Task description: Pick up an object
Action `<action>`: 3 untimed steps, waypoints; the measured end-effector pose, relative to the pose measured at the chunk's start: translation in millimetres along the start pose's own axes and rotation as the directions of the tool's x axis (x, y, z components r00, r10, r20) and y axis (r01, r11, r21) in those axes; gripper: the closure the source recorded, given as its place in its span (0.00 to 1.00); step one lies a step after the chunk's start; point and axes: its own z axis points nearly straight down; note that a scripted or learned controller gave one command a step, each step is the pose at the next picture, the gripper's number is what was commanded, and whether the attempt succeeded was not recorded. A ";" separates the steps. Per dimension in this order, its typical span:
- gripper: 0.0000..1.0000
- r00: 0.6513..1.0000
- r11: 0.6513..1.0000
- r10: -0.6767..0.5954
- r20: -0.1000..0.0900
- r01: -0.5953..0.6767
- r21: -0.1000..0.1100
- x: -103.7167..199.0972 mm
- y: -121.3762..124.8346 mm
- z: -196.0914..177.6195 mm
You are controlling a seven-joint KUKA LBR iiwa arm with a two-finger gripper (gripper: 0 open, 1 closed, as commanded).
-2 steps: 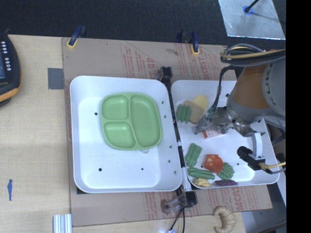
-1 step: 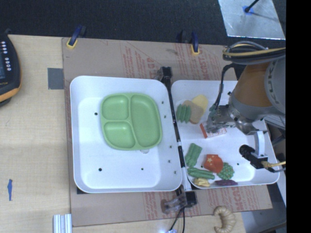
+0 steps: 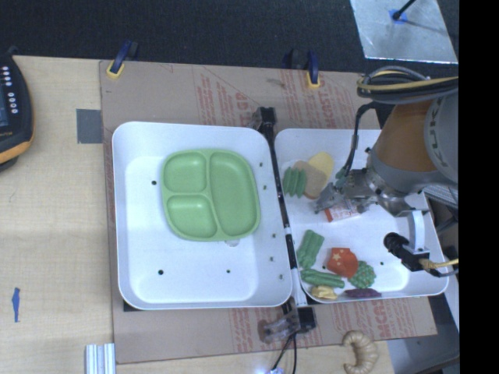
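Note:
In the right bin (image 3: 374, 142) my gripper (image 3: 334, 202) hangs low over the middle of the floor, reaching in from the right. Just left of it lie a yellow-and-tan food piece (image 3: 316, 171) and a small green ridged piece (image 3: 294, 181). Toward the bin's front lie a green pod (image 3: 309, 247), a red tomato-like piece (image 3: 341, 261), a green leafy piece (image 3: 363, 274), a long green bean (image 3: 322, 278), a yellow bit (image 3: 325, 292) and a purple piece (image 3: 360, 293). I see nothing between the fingers.
The left bin (image 3: 140, 279) holds a green divided plate (image 3: 210, 194). The arm's grey body and orange band (image 3: 409, 142) cover the right bin's far right side. A tan curled object (image 3: 360, 351) lies on the bench in front of the bins.

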 end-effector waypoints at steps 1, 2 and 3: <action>1.00 1.000 1.000 -0.001 0.002 0.001 -0.002 -1.1 0.4 -10.5; 0.00 1.000 1.000 -0.002 0.002 0.002 -0.001 -1.0 0.3 -10.1; 0.00 1.000 1.000 -0.001 -0.001 0.001 0.005 5.7 9.8 25.4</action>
